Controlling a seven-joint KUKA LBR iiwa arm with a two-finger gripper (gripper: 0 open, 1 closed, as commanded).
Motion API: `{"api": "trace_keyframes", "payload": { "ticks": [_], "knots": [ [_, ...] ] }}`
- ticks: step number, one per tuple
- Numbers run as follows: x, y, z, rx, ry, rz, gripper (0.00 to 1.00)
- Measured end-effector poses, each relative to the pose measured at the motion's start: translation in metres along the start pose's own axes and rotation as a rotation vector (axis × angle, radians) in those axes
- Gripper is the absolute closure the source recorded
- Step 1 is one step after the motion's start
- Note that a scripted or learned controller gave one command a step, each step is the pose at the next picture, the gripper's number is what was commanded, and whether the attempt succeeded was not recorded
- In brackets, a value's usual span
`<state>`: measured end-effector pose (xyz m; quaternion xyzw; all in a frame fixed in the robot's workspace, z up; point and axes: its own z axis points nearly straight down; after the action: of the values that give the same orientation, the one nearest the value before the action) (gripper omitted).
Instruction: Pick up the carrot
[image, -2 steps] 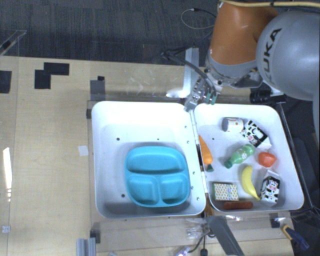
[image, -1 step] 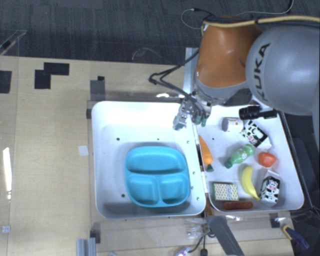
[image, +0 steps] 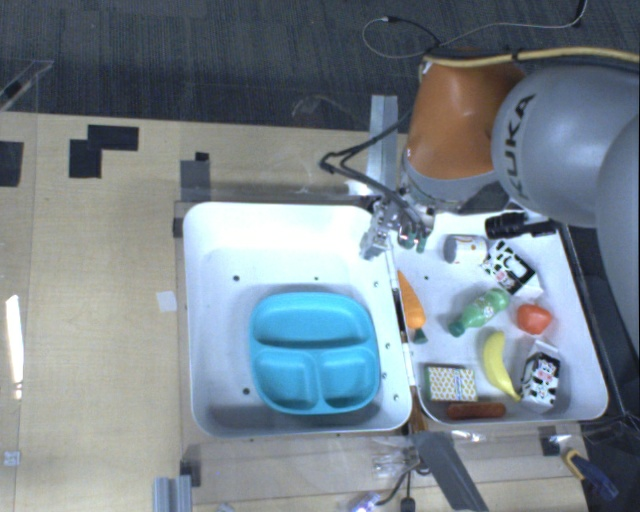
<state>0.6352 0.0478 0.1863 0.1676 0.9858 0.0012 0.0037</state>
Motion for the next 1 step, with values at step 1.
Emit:
{"api": "trace_keyframes", "payload": {
  "ticks": [1],
  "knots": [
    [-0.0205, -0.0598, -0.0442, 0.000, -0.004, -0.048, 1.00]
  ]
}}
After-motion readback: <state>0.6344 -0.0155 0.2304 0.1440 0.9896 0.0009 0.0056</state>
